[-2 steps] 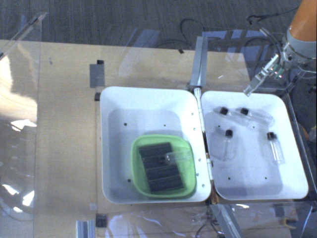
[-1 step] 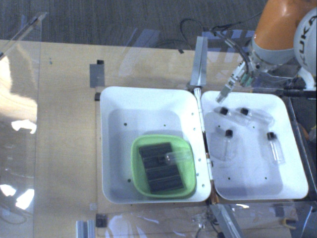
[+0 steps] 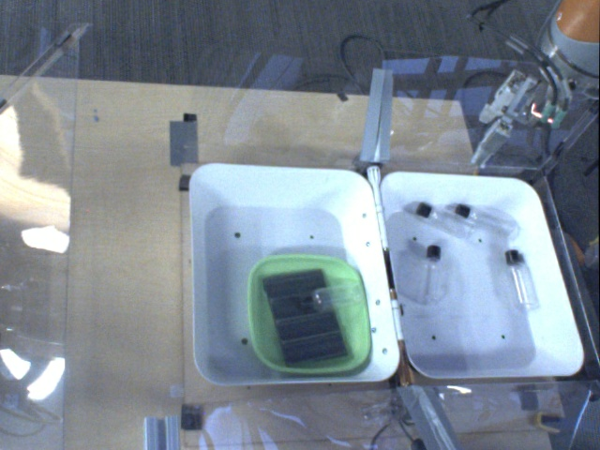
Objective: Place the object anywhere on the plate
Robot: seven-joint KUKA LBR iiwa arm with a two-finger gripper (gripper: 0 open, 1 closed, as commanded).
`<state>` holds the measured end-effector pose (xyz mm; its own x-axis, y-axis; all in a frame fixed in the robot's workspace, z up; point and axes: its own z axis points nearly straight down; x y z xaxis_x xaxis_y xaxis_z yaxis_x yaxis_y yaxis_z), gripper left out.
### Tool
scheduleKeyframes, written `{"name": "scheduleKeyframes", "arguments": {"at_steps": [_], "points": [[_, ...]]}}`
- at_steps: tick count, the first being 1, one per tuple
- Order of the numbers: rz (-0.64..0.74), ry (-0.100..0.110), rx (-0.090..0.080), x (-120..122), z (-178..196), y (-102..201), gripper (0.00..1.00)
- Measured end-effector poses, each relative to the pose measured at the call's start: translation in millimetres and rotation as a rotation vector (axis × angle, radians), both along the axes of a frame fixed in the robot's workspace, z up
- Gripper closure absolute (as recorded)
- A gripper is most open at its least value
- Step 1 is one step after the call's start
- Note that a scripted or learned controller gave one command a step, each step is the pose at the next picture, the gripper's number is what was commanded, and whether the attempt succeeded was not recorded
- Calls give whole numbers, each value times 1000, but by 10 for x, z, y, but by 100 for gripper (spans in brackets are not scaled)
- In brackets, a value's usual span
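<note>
We see a robotics lab: a wooden bench [image 3: 112,279] bearing two white bins [image 3: 211,279] behind clear shielding.

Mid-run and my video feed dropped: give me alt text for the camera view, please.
A green plate in the left bin carries a dark ridged block with one clear vial lying on it. Four more clear, black-capped vials lie scattered in the right bin. The gripper hangs above the right bin's far edge.

Pale wooden bench [image 3: 103,279] (glare-streaked), apparently dark carpet [image 3: 234,12] beyond.
</note>
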<state>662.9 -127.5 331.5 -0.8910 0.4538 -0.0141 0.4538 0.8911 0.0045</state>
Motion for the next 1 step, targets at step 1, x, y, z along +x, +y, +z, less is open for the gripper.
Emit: {"name": "scheduleKeyframes", "arguments": {"at_steps": [1], "points": [[21, 5, 3, -124, -436, 759, 0]]}}
